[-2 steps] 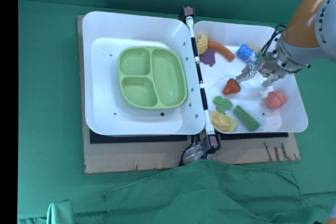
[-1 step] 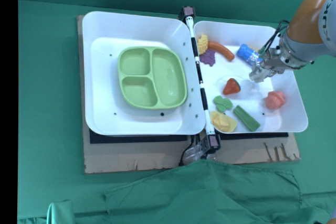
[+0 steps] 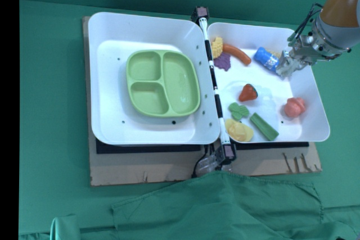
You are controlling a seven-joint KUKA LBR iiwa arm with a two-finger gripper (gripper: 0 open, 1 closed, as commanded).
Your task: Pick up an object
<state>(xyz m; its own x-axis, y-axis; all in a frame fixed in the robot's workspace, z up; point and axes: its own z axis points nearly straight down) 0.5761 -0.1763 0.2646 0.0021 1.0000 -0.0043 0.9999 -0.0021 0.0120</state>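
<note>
I am looking down on my desk point(image 3: 50, 93), which has a green cloth on it and two white bins side by side. The left bin point(image 3: 107, 42) holds a green plate point(image 3: 163, 83) with three parts. It lies flat in the middle, so I think it is there as a place to put things later.

The right bin point(image 3: 315, 109) holds all the toys. They are spread out, apart from each other, which gives my hand room to come down on one at a time. Near the wall between the bins I see a yellow toy point(image 3: 216, 46), a purple toy point(image 3: 223, 62) and a hot dog point(image 3: 237, 54). In the middle sits a strawberry point(image 3: 248, 93). Lower down are a green leaf toy point(image 3: 238, 111), a yellow toy like a lemon point(image 3: 240, 131) and a green stick point(image 3: 264, 126). By the right side rests a pink toy point(image 3: 294, 107).

My arm point(image 3: 344, 5) reaches in from the right. My hand point(image 3: 285, 66) is low over the far part of the right bin, just beside a blue can point(image 3: 266, 58). It looks like it touches the can's end, but I cannot be sure. I cannot tell if the hand is clenched or released, as it is too small and blurry. I see nothing held in it.

I think the can is the thing I am going for, because the hand is right next to it. The can lies on its side, so it may roll away if I push it.
</note>
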